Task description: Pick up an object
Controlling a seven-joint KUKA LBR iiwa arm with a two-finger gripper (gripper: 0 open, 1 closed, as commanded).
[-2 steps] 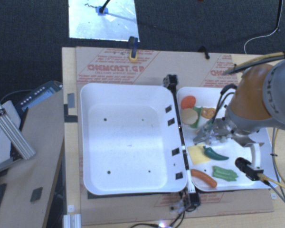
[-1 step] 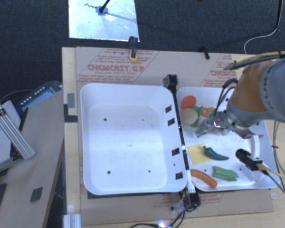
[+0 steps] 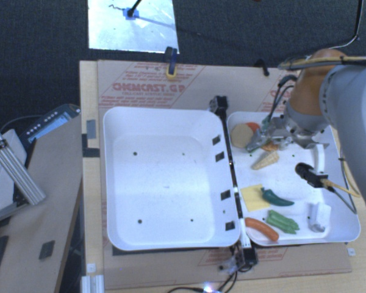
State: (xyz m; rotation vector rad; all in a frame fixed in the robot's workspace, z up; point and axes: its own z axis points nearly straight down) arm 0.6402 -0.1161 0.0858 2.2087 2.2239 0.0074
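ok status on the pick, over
Gripper low in right bin, far end, by round cracker and corn piece. Nothing seen held. Green peppers, sausage lie nearer.

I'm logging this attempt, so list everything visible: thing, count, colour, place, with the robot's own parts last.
left bin: 1, white, left half of the bench
right bin: 1, white, right half of the bench
round flat piece: 1, tan, far left corner of the right bin
red piece: 1, red, beside the tan round piece
corn cob: 1, pale yellow, upper middle of the right bin
cheese slice: 1, yellow, left side of the right bin
chili pepper: 1, dark green, right of the cheese slice
pea pod: 1, light green, near edge of the right bin
sausage: 1, orange-red, near left corner of the right bin
arm: 1, grey with orange band, reaching in from the right
gripper: 1, grey metal, over the far part of the right bin
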